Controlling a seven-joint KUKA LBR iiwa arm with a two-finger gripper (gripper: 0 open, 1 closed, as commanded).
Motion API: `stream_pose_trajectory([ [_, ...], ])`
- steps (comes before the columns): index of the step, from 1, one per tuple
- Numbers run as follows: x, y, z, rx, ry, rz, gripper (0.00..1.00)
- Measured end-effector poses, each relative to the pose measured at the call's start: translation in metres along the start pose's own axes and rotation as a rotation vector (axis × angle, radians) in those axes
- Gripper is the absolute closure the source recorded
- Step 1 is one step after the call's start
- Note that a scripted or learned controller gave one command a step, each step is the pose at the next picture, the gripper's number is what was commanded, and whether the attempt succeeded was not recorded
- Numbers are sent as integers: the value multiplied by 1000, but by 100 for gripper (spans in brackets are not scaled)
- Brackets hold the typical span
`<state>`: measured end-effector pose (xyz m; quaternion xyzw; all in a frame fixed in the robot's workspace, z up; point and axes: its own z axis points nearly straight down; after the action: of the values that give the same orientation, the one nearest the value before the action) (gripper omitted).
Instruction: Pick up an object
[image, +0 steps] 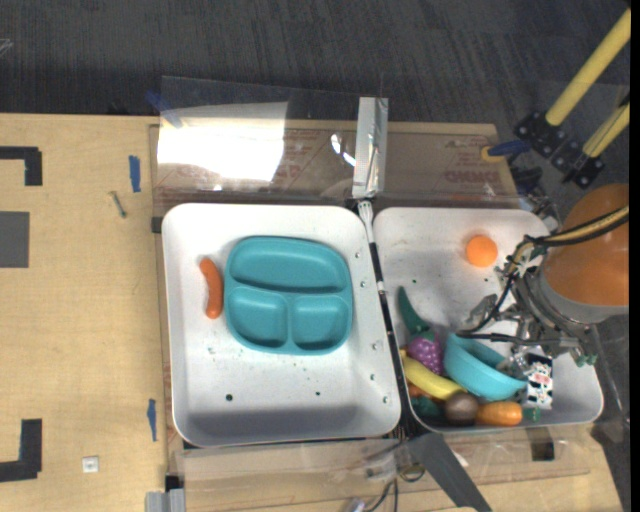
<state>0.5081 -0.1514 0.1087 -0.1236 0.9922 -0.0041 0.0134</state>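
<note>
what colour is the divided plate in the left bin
Teal, the divided plate shows clearly in the camera view, beside an orange sausage-shaped toy.

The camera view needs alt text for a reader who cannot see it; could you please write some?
A grey robot arm reaches from the right over the right bin, which holds a blue bowl, banana, grapes and an orange ball. The left bin holds a teal divided plate beside an orange sausage.

Two white bins (190, 400), one teal plate (290, 292), perhaps seven toys (481, 250).
</note>
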Motion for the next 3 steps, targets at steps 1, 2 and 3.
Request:
stream_pose_trajectory([
  [1,-27,46,-4,-4,17,390,0],
  [2,-18,47,12,7,-8,347,0],
  [3,0,46,11,5,-29,510,0],
])
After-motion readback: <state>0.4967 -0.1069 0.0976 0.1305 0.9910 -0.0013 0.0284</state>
